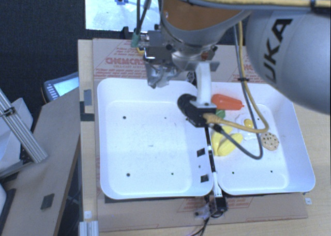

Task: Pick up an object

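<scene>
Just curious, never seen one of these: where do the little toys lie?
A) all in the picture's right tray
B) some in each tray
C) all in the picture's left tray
A: the orange piece, the yellow piece and the speckled cookie all lie in the right tray.

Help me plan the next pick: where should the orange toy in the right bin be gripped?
Grip the orange toy across its narrow width, toward its right half, coming straight down. It lies flat and elongated, left to right in view; a green piece crowds its left end, so the right half likely gives more room.
</scene>
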Motion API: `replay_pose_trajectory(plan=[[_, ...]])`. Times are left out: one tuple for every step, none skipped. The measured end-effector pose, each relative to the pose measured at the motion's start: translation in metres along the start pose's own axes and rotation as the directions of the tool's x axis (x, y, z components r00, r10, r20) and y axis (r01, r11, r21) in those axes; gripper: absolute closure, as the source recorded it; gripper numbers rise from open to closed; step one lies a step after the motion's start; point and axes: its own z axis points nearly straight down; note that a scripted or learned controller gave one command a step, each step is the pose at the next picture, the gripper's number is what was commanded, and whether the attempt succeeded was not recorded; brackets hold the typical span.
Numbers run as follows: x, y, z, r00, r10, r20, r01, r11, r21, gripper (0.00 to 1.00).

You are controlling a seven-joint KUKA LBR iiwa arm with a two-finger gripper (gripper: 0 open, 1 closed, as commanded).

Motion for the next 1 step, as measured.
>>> replay_pose_trajectory(plan=[[-0.0001,0.0000,0.0018,1.000,0.000,0.001,0.000,1.000,0.002,0.00]])
